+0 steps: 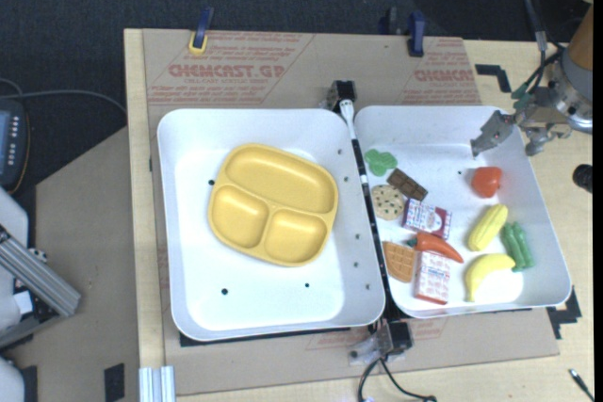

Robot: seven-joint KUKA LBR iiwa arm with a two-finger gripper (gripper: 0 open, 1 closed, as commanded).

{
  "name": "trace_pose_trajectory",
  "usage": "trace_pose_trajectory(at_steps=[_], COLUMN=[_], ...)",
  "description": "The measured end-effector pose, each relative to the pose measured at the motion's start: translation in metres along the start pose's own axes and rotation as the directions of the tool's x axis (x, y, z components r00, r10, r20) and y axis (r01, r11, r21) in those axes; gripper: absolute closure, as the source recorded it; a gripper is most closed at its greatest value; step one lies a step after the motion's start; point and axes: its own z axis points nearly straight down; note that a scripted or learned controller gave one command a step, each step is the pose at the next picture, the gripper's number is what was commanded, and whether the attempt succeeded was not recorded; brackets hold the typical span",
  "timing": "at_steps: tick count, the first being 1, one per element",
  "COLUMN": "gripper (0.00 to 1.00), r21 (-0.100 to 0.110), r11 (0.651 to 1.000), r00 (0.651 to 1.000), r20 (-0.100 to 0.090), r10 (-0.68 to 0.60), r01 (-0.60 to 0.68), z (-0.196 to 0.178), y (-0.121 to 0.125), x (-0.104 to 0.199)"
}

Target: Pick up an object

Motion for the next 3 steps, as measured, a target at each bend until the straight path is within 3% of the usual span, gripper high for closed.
trace_pose_trajectory(at_steps=[1, 3], gripper=[0.00, 0.00], r21=[-0.014, -0.007], r11=[1.000, 1.000], r00=[1.000, 1.000], r20=[0.003, 0.001], r10=[-0.003, -0.003], r01=[0.003, 0.003], z=[-0.009, 0.087], y=[0.003, -0.013], x=[0.001, 0.000])
